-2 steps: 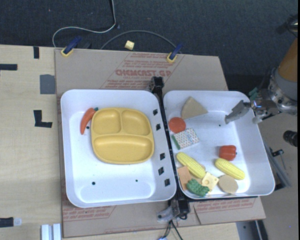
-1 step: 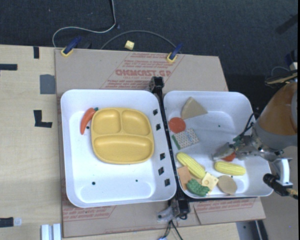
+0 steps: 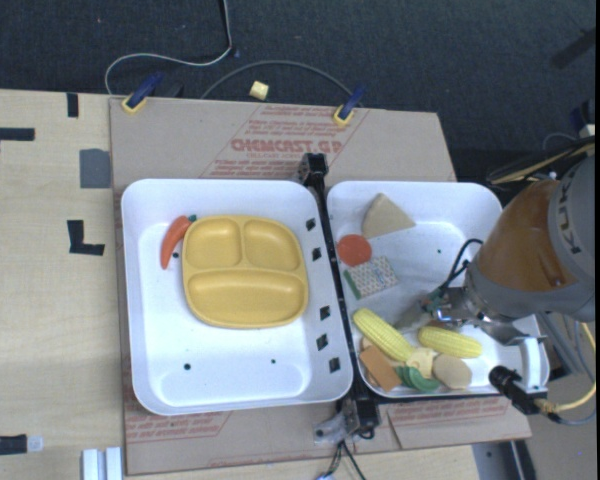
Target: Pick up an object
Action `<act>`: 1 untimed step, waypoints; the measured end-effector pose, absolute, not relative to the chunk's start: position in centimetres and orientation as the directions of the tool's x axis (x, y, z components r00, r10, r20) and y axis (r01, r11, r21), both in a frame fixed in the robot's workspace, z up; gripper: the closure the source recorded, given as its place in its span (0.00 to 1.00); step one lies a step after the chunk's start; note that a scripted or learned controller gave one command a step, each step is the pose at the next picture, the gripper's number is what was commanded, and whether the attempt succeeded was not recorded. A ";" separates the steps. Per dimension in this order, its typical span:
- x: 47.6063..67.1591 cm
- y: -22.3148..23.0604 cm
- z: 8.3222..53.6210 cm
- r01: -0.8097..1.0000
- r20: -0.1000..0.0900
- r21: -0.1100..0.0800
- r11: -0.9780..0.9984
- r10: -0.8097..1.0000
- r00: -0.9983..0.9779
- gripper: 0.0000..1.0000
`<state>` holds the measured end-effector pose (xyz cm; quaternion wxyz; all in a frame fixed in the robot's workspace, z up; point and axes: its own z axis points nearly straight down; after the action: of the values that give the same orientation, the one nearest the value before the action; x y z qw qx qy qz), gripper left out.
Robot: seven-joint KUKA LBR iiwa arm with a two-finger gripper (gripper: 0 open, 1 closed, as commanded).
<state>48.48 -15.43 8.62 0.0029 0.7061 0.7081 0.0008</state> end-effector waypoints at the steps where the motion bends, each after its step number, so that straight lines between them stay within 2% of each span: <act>1: 53.2 -11.2 8.7 1.000 -0.013 0.005 0.000 1.000 0.000 0.00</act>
<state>53.20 -11.17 8.75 0.0064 0.7069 0.7072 -0.0030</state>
